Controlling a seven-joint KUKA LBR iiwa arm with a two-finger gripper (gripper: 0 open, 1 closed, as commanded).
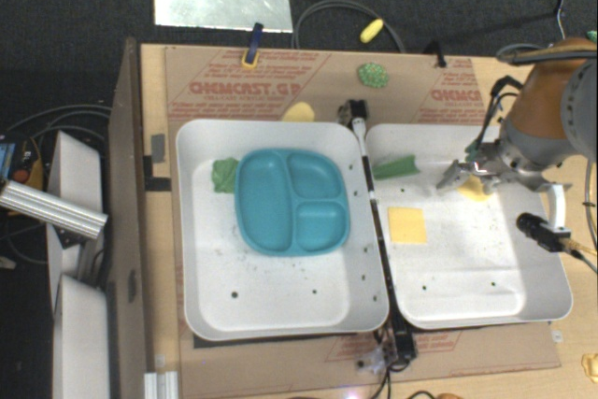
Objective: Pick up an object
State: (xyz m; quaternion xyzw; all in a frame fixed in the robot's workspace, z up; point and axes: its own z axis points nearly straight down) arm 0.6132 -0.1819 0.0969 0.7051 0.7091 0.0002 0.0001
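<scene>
From my seat I read the claw [470, 175] as lowered into the far right part of the right bin [533, 304], its metal fingers spread to a moderate width and straddling a small yellow piece [475, 191] that lies on the bin floor. The piece sits just under and between the tips, but it looks to be resting on the floor rather than lifted, so I would not call it held; to my eye this is the closing stage of a grasp, with the lift not yet made. The arm [551, 107] comes in from the right with its orange band above the wrist, which explains why the claw meets the piece from that side and at a slant. Other candidates lie in the same bin: a flat yellow square [406, 224] near the divider, awkward for two fingers because it hugs the floor, and a green strip [394, 167] against the far wall, where the wall could crowd the fingers. The left bin [201, 294] carries a teal divided plate [291, 202] with a green leafy bit [224, 174] tucked at its left edge, well away from the claw. The small piece is low, so the tips may scrape the bin or pinch past it.
</scene>
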